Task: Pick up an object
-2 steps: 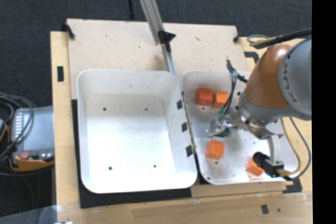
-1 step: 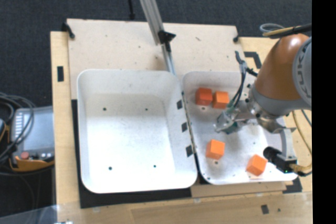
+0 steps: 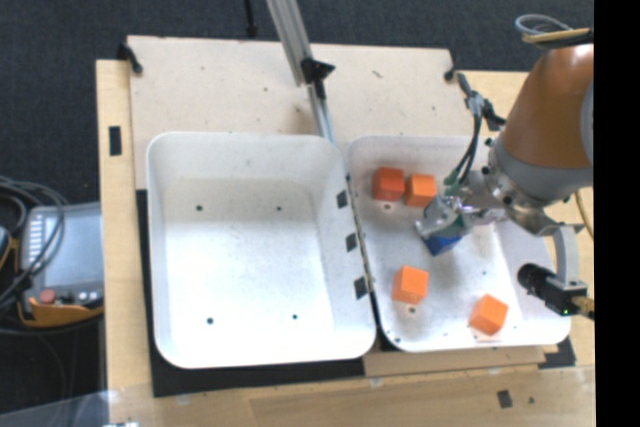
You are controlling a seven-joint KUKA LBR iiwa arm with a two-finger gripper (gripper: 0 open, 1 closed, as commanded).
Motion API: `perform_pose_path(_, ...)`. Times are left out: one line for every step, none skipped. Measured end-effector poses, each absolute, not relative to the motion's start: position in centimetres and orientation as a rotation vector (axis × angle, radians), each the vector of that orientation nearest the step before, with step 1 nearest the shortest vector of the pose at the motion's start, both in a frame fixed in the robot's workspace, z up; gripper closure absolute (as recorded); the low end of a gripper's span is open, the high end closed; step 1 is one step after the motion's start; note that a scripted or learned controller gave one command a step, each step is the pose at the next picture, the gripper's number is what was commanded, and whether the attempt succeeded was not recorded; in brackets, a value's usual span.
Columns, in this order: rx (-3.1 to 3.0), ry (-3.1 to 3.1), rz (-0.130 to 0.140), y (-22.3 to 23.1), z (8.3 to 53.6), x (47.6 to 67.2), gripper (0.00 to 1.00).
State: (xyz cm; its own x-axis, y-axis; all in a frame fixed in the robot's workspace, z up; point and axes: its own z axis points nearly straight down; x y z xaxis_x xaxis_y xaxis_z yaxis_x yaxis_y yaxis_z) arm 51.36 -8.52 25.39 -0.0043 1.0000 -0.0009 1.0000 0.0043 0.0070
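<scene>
A small blue block (image 3: 445, 241) lies in the right bin (image 3: 520, 340), near its middle. My gripper (image 3: 440, 221) is directly over the block's upper-left part and hides some of it. Whether the block is gripped cannot be made out. Four orange cubes share this bin: two side by side at the back, one (image 3: 389, 183) touching the other (image 3: 421, 189), a third (image 3: 409, 284) at the front left and a fourth (image 3: 488, 313) at the front right. The arm's orange band (image 3: 556, 105) rises to the right of the gripper.
The left bin (image 3: 160, 215) stands beside the right one, their rims meeting at the middle. A slanted metal rail (image 3: 285, 10) runs from the top down to the bins' shared back corner. A black fitting (image 3: 545, 287) sits at the right bin's right rim.
</scene>
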Motion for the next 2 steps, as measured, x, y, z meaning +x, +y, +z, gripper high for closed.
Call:
perform_pose_path(2.216, 2.23, -0.002, -3.3, 24.0, 52.3, 1.0)
perform_pose_path(2.213, 2.231, 0.003, 1.5, 24.9, 53.9, 1.0)
